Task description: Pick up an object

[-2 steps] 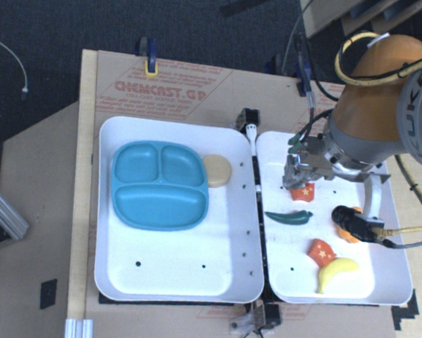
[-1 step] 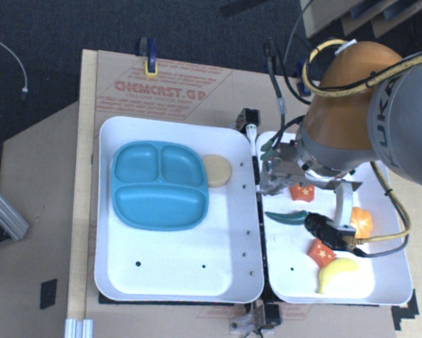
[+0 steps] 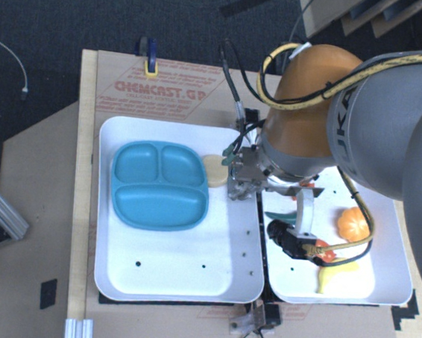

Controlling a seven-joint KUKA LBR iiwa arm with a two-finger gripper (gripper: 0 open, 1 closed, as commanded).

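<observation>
Camera view: the arm point(image 3: 395, 124), smooth grey casing with a glossy orange band point(image 3: 308, 100), enters from the right and covers the upper part of the right bin point(image 3: 382, 284). The gripper point(image 3: 238, 184) hangs over the right margin of the left bin point(image 3: 162, 279), close to the wall between the two bins. Its tip is a tangle of dull metal seen from above, and whether it is open or closed cannot be told. Nearest candidate for pickup is a pale, flat, round-edged piece point(image 3: 215, 171), lying just left of the gripper and touching the right rim of the blue plate point(image 3: 160, 185). Its right side is hidden behind the gripper, so contact cannot be judged. The plate is smooth matte plastic, rounded, with three compartments, and lies flat in the upper left of the left bin. In the right bin an orange fruit point(image 3: 353, 224), round with a dimpled skin, sits near a curved yellow piece point(image 3: 335, 273), and a small red item point(image 3: 324, 251) at the yellow piece's upper end is too small to identify. Both bins are shallow glossy white trays resting on a brown board point(image 3: 174, 89) with red lettering that is partly covered.
</observation>
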